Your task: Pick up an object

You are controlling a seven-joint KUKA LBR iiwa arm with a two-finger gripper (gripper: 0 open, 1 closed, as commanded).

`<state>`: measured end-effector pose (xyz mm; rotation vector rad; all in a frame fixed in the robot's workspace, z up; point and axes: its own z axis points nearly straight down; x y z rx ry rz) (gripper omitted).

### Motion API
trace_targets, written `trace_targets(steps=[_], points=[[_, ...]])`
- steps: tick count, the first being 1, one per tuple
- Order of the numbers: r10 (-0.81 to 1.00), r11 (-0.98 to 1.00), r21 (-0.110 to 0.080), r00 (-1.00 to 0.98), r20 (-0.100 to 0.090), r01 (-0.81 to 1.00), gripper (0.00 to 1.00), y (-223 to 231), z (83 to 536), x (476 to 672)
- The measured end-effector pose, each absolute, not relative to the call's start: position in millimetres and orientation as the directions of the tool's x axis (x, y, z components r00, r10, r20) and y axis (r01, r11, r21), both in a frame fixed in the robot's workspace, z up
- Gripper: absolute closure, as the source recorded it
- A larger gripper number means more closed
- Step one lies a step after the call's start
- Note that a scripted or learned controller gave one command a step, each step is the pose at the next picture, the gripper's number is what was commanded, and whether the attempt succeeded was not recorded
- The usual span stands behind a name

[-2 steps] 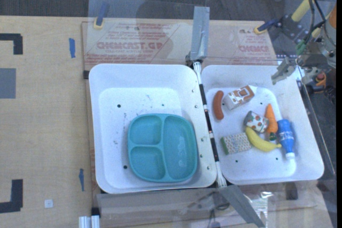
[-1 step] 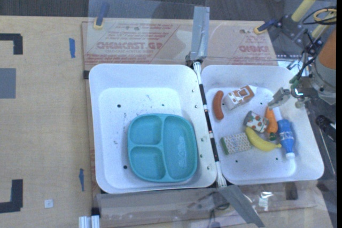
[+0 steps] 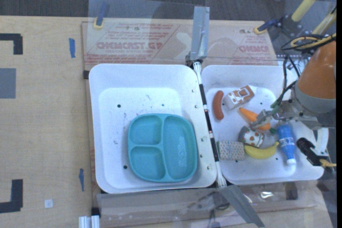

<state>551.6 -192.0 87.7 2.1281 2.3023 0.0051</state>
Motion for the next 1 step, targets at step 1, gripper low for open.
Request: trace_targets(steps=[1], points=[[0.997, 0.075, 0.011, -0.075, -0.003, 0.997, 1.00, -193.3, 98.6, 552.5]])
